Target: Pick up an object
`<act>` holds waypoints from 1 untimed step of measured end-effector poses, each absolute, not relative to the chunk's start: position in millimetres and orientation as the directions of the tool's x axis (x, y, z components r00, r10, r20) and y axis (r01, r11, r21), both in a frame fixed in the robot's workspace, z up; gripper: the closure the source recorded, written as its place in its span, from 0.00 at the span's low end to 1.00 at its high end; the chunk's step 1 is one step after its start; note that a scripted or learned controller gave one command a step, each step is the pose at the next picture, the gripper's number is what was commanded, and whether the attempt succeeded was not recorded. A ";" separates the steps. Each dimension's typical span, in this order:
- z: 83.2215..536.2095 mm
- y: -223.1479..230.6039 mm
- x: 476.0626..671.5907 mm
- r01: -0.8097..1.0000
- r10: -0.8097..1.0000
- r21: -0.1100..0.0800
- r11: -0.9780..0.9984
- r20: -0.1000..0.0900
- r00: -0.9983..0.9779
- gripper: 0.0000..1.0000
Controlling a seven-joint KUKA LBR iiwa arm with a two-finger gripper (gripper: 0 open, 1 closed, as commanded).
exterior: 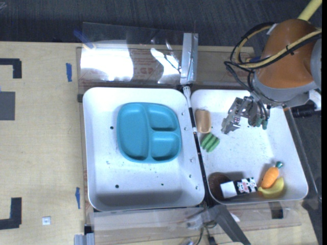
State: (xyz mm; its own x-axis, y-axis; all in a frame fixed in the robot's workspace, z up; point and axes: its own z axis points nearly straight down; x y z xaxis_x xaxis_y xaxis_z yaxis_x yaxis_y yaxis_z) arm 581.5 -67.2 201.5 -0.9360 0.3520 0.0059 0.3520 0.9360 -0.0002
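Two white bins side by side at frame centre: left bin (97, 137) with a blue tray (148, 131) lying flat in its middle, three compartments, one long at the left and two smaller at the right. Right bin (291, 152) with the loose items. Tan roll (203, 120) in the upper left of that bin, just beside the divider between the bins; green ridged piece (210, 142) just below it, tilted, close but apparently not touching. Along the lower edge of the right bin: dark brown round thing (217, 180) at the lower left, white block (229, 189) lying on or against it, small black-and-white box (247, 186) just right of that. Carrot (270, 176) in the lower right corner, tilted with its green top up and right, resting on a banana (274, 189). Arm (286, 55) reaching in from the upper right, orange band and black cables above the wrist. Gripper (234, 122) hanging over the upper middle of the right bin, right of the roll and apart from it, fingers pointing down and left. Nothing visible between the fingers; open or closed, cannot tell at this sharpness. Clear plastic sheet (133, 60) with glare above the left bin.
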 end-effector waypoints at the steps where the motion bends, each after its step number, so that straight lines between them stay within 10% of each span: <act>1: 181.6 -69.0 584.1 0.301 0.301 0.000 0.954 0.006 -0.954 1.00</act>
State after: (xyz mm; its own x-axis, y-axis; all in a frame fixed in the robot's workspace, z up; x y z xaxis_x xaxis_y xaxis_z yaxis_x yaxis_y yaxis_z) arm 584.1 -69.0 181.6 -0.9536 0.3011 0.0062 0.3011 0.9536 -0.0001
